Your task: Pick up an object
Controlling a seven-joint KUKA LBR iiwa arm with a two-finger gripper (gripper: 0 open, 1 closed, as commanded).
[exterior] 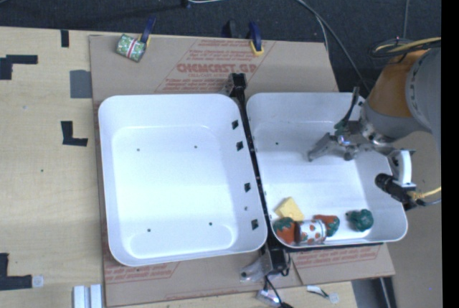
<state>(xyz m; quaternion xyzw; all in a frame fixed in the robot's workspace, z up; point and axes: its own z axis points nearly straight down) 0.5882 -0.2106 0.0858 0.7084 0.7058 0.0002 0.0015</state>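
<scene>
**Inspector:** Firstly, the big items. A brown board point(215, 66) lies on the bench and bears two shallow white bins side by side. The left bin point(172, 181) fills the centre-left of the frame; the right bin point(323, 120) sits at centre-right, the two joined by a black strip with clips.

**Clerk:** And the arm?

**Inspector:** The grey arm point(423, 95), orange band at the wrist, enters from the right edge. Its gripper point(331, 146) sits over the upper middle of the right bin, one finger slanting towards the lower left. I cannot tell whether it is spread or closed, and nothing shows between the fingers.

**Clerk:** The objects?

**Inspector:** All lie along the right bin's lower edge, well apart from the gripper. A yellow wedge point(290, 209) at lower left; just below it a red, white and green cluster point(307, 229); a teal lump point(360, 220) near the lower right corner.

**Clerk:** Anything outside the bins?

**Inspector:** A small green patterned block point(130, 47) at the board's upper left corner, beside a blue clamp point(148, 28).
</scene>
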